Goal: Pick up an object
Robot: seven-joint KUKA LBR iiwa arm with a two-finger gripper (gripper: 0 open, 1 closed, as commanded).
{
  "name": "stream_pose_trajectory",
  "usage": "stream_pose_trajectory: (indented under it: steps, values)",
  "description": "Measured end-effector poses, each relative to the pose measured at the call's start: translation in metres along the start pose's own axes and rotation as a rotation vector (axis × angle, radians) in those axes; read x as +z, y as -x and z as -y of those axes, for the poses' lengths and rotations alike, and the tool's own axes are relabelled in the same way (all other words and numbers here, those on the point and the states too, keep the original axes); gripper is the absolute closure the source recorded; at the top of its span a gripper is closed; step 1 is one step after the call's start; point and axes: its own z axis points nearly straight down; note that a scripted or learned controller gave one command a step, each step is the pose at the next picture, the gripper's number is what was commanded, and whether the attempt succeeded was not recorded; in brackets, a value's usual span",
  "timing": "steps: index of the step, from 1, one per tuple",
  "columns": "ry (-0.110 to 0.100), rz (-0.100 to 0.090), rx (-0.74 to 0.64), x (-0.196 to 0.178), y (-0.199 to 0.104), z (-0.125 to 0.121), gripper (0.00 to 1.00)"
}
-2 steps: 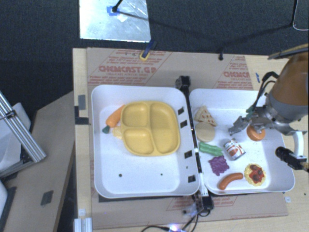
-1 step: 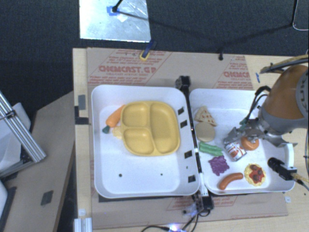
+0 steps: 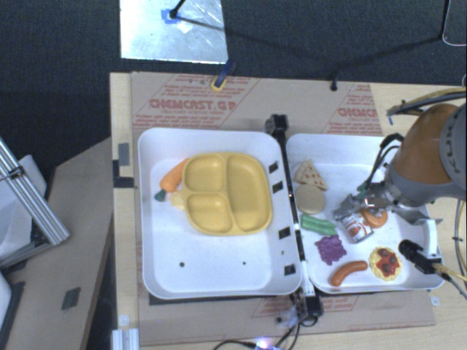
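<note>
Red-labelled can [image 3: 356,228] beside "CHEMCAST" board [image 3: 191,103]

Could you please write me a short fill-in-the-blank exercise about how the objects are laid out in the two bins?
1. The yellow divided plate lies in the ___ bin.
2. The carrot rests against the plate's ___ edge.
3. The pizza slice lies in the ___ bin.
4. The gripper hangs over the ___ bin.

Missing words: left; left; right; right
</note>
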Motion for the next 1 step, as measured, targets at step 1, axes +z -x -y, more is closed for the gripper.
stream_pose_trajectory:
  steps: [1]
  values:
    - [0.011, 0.008, 0.001, -0.0122, 0.0029, -0.0023, 1.0]
